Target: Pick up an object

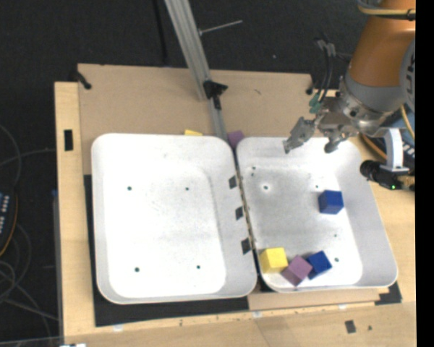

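The right bin (347, 166) holds a blue cube (330, 202) toward its right side. Along its near edge lie a yellow cube (273, 259), a purple cube (298, 269) and a second blue cube (318, 262), close together. My gripper (312, 137) hangs above the far edge of the right bin, well above the cubes. Its two fingers are spread apart with nothing between them.
The left bin (166, 215) lies beside the right one. A yellow block (193, 132) and a purple block (236, 137) sit behind the bins on the bench. A slanted metal rail (192, 42) rises from between the bins' far ends. Cables lie at the right.
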